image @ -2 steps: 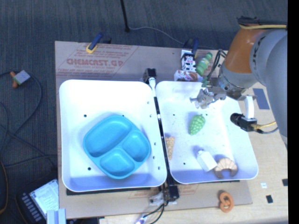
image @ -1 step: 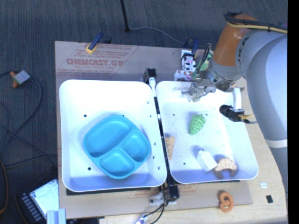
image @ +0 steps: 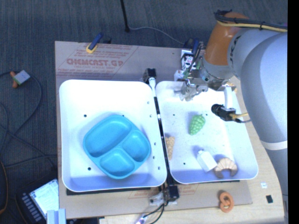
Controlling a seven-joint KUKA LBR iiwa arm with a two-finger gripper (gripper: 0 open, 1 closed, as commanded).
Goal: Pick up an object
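Note:
In the right bin (image: 243, 146) lie a green bumpy toy (image: 197, 123), a small white block (image: 205, 160), a tan croissant-shaped toy (image: 226, 167) and a tan waffle-like piece (image: 169, 145) against the left wall. My gripper (image: 189, 92) hangs over the bin's far edge, above and a little left of the green toy. Nothing shows between its fingers. The grey arm with its orange band (image: 219, 41) reaches in from the upper right.
The left bin (image: 74, 94) holds a blue divided tray (image: 117, 145). A black clamp (image: 150, 74) sits between the bins at the far edge. An orange ring (image: 226, 201) lies on the board in front of the right bin.

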